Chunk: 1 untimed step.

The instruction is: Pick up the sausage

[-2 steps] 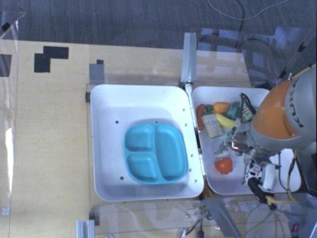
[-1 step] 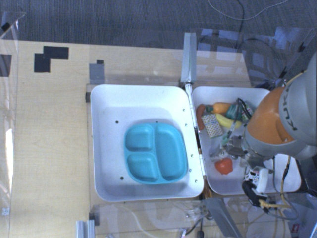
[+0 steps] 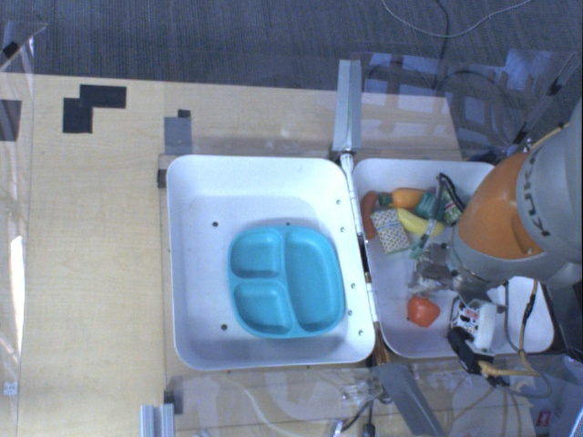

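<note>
Arm (image 3: 519, 217), grey with its orange band, sits highest in the camera view and covers the right part of the right bin (image 3: 392, 340). Gripper (image 3: 426, 271) hangs below the wrist, over the bin floor near the bin's middle; open or closed cannot be told from here, the tip is too small and cluttered.

Sausage (image 3: 368, 215) lies at the right bin's left wall, upper part, a reddish-brown stick running roughly along the wall. Just right of it sits a checkered packet (image 3: 389, 230), touching or nearly so. Orange piece (image 3: 407, 198) is beyond that toward the bin's far wall, banana (image 3: 417, 223) near it, and a dark green item (image 3: 445, 206) close to the arm. Red tomato-like toy (image 3: 422, 311) lies toward the bin's near wall, below the gripper.

Left bin (image 3: 191, 244) holds a blue divided plate (image 3: 287, 279).

Handling guess: sausage is likely a light toy, stiff or slightly soft, smooth and rounded, so it may roll or slip. Best taken across its middle, fingers straddling its width; the wall on one side and the packet on the other leave little finger room.
</note>
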{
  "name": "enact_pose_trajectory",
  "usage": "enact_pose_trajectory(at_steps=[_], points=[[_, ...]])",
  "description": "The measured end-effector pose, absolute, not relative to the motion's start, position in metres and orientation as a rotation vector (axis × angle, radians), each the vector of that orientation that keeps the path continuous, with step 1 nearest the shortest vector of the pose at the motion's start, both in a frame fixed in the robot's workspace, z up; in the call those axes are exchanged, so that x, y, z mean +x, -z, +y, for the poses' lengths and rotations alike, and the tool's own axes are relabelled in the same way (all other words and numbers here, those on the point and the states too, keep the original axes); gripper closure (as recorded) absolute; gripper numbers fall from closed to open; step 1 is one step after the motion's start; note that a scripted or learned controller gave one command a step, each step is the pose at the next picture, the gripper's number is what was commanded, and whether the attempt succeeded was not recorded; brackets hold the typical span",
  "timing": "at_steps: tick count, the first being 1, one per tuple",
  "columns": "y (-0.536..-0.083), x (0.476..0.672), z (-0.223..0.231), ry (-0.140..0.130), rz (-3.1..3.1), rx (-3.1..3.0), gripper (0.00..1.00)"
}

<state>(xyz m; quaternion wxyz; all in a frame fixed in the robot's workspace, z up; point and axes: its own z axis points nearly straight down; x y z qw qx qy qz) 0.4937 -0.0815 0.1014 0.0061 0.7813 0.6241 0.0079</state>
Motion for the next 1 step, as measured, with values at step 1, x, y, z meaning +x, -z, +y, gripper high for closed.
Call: enact_pose_trajectory(at_steps=[1], points=[[-0.1852, 0.4884, -0.0150, -0.007, 2.247, 2.190, 1.00]])
